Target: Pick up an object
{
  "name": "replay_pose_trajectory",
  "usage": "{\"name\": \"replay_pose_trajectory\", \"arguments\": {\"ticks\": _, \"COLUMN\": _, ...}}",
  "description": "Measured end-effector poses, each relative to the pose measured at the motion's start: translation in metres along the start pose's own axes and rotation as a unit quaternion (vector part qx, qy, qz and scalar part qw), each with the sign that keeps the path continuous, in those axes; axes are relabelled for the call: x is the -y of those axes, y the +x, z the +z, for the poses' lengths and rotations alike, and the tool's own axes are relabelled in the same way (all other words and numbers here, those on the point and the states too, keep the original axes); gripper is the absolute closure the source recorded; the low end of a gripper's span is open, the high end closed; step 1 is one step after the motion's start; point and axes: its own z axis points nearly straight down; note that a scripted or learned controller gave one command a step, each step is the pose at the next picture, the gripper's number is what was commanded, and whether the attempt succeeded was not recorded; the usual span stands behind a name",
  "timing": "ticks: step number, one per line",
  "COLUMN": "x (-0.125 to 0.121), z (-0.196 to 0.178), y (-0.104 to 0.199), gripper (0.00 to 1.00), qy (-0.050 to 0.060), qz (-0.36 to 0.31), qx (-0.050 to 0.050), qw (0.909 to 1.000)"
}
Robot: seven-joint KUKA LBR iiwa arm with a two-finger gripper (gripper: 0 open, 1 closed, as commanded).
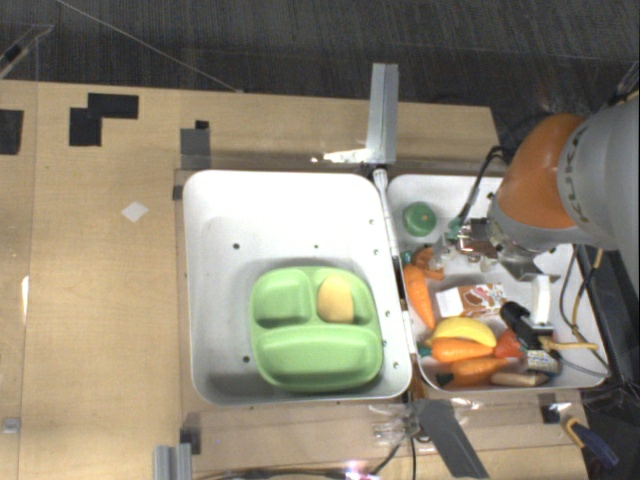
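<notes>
The right bin [590, 373] holds a heap of toy food. A green round lid-like piece [419, 217] lies at its back left, an orange carrot [419, 295] along the left wall, and a yellow banana [466, 330] over an orange pepper [462, 349] at the front. A white packet with red print [472, 299] lies in the middle. My gripper [478, 244] hangs over the back middle of this bin, just above the packet and right of the green piece. No object shows between its fingers.
The left bin [230, 218] holds a green divided plate [310, 353] with a yellow egg-shaped piece [336, 298] in its upper right compartment. A brown stick-like thing [515, 378] lies at the right bin's front. The grey arm with its orange band [540, 183] covers the right bin's back right.
</notes>
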Motion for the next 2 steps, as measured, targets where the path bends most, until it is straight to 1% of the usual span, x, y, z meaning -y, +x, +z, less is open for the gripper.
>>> {"name": "replay_pose_trajectory", "arguments": {"ticks": 1, "x": -0.003, "z": -0.039, "y": -0.039, "gripper": 0.0, "qy": 0.024, "qz": -0.045, "qx": -0.006, "qw": 0.9987}}
{"name": "replay_pose_trajectory", "arguments": {"ticks": 2, "x": 0.032, "z": 0.008, "y": -0.018, "gripper": 0.0, "qy": 0.011, "qz": -0.024, "qx": -0.004, "qw": 0.9997}}
